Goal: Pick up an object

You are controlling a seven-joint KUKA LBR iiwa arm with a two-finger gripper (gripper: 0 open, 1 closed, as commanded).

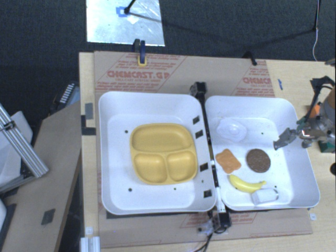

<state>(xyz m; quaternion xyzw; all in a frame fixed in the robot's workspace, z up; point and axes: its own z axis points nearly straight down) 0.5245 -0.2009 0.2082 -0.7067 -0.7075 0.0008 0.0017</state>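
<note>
gripper (282,139) (grip state unclear) over right bin's (294,193) right edge — brown disc (259,160) nearby, apart

Gripper (282,139) hovers in right bin (294,114) near brown disc (258,160).

"CHEMCAST GP" on brown board (137,73)

Bench (273,235) seen as light wood surface, covered largely by brown cardboard sheet (157,72) printed with red lettering. Two shallow white bins set side by side on sheet: left bin (113,140) and right bin (294,140), touching along black centre joint. Yellow clamp (141,54) fixed at sheet's far edge. Cables (212,227) bunched at near edge below joint
</note>
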